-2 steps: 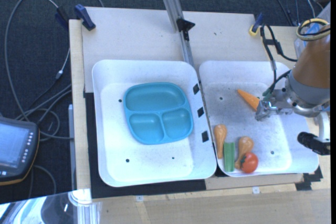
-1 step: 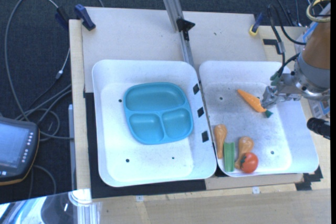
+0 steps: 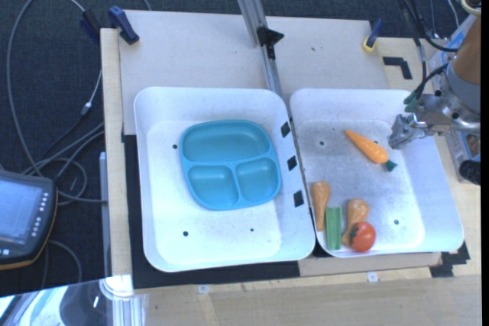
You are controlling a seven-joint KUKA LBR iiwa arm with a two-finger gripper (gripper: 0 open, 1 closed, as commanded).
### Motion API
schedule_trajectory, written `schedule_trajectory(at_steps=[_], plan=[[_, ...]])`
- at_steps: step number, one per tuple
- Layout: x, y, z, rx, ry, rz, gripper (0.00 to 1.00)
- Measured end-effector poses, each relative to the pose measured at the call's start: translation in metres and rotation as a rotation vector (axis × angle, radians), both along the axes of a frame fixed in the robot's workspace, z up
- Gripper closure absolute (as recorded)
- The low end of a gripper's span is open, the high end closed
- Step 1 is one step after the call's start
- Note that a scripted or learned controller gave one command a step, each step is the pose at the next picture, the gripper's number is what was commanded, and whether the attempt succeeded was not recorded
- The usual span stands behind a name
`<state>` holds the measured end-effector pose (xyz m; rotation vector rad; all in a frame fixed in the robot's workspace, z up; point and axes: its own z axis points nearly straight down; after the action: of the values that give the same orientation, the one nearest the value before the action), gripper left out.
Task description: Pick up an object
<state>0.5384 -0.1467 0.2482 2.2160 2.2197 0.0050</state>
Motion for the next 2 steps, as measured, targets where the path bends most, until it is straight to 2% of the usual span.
schedule_trajectory(at_steps=[2], plan=[[0.038, 0.081, -0.004, 0.002, 0.002, 0.004, 1.0]])
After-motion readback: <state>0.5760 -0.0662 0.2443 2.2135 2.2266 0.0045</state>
